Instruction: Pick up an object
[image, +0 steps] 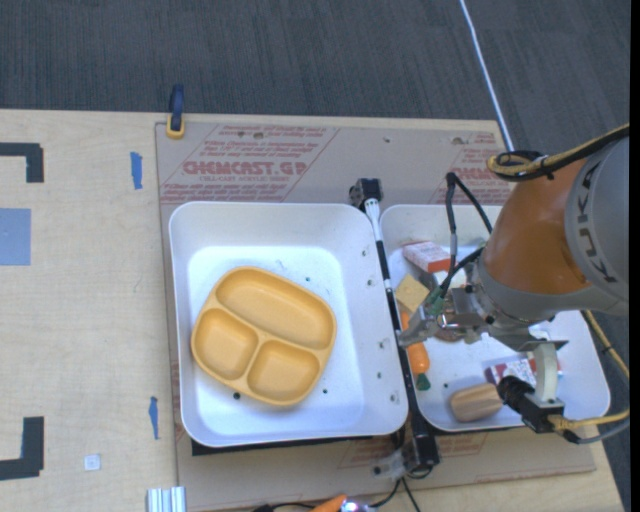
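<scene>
My gripper (428, 322) hangs low over the left side of the right bin (585, 395), below the arm's orange band. Loose objects lie around it there. A tan square block (411, 293) lies just above it and a white and red box (428, 257) farther back. An orange carrot-like piece (418, 358) with a green end lies just below the gripper by the bin's left wall. A tan bread-shaped object (474, 402) rests near the front, beside a small white and red packet (516, 372). The arm hides the middle of this bin.
The left bin (200, 230) holds a yellow three-compartment plate (263, 334). A black divider bar (388, 290) runs between the two bins. Cables loop over the arm at the back right and along the right bin's front edge.
</scene>
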